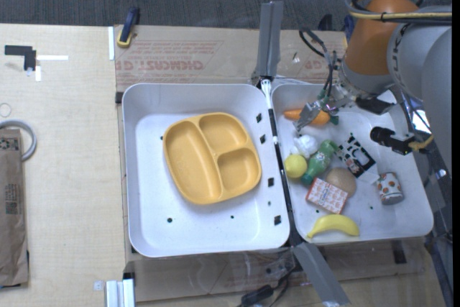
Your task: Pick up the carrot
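Nearest in the right bin [420, 223] a banana [333, 227] lies by the near rim, with bare floor to its right. Beyond it sit a red carton [327, 194], a lemon [295, 166], a green bottle [319, 159] and a small can [389, 187], crowding the middle. Farther, near the bin's left wall, the carrot [302, 113] lies beneath the gripper [314, 113]; I cannot tell how its pincer stands. The left bin [144, 212] carries a yellow divided plate [212, 156].
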### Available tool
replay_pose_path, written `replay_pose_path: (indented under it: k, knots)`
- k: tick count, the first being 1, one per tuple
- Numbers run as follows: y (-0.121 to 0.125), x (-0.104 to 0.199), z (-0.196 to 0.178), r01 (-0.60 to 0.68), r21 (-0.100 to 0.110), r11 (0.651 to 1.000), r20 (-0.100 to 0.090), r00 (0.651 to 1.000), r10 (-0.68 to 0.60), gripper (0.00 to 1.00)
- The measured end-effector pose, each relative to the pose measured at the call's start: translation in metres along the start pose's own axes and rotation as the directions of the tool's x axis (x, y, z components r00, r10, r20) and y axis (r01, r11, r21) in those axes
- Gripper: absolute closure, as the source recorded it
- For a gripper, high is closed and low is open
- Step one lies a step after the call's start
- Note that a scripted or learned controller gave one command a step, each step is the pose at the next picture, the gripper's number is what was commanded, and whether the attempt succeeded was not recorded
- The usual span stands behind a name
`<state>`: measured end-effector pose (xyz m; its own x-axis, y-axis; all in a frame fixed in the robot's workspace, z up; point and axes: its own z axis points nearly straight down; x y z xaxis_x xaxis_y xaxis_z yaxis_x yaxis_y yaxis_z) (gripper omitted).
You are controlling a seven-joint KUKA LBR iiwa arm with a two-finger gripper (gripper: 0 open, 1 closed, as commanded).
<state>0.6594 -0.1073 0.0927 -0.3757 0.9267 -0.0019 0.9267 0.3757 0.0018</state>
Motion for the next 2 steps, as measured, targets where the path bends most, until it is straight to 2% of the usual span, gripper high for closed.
replay_pose_path:
  k: [1, 2]
  knots:
    - [-0.002, -0.001, -0.008, -0.003, 0.005, 1.000, -0.001, 1.000, 0.003, 1.00]
    - [0.028, 0.069, -0.099, -0.123, 0.001, 0.992, 0.000, 0.992, 0.123, 1.00]
